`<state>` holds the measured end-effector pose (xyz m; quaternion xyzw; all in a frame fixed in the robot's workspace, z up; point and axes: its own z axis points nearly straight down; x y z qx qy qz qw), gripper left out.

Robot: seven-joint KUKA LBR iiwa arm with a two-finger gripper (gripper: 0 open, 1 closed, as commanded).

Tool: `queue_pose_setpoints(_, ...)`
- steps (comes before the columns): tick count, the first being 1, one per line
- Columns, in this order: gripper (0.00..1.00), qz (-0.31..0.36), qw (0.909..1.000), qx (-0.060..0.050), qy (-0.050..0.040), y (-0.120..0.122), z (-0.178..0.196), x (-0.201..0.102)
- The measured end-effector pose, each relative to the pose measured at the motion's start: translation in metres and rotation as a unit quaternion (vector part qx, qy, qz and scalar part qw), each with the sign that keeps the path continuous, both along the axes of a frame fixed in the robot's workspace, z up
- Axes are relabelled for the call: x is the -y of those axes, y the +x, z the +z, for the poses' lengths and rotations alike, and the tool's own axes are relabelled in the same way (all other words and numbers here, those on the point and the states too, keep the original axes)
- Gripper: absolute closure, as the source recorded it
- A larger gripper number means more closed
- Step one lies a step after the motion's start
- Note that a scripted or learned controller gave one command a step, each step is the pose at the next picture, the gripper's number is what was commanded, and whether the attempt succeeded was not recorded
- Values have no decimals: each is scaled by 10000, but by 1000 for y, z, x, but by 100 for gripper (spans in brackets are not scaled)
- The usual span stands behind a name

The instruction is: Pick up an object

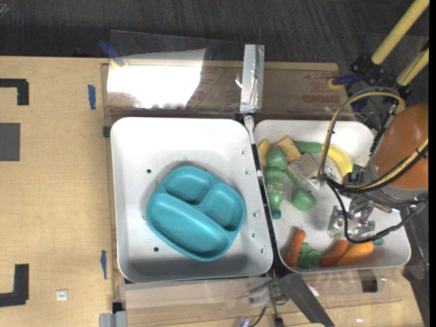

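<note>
The fingers (352,222) (spread or pinched, I cannot tell) hover above the carrot (349,252).

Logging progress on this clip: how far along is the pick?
Done: the gripper is low in the right bin, beside a carrot. In hand: nothing visibly between its fingers. Left: grasp and lift a toy; the teal divided plate sits in the left bin.

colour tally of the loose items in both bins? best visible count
Teal: 1, the divided plate in the left bin.
Green: 4 toy vegetable pieces, in the right bin.
Orange: 2 carrots.
Yellow: 1 banana.
Tan or grey: 2 block-like pieces, kind unclear.
Total: 10, though the gripper may cover more.
</note>
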<state>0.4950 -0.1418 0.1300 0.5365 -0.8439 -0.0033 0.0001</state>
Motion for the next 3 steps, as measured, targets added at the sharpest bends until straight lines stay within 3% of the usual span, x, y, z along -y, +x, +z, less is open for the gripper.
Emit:
queue_pose_setpoints(1,100,1128,9936,54,-20,18,28,78)
queue_pose_setpoints(2,100,3320,9433,62,-18,39,79,76)
queue_pose_setpoints(3,100,4701,8826,55,0,70,62,74)
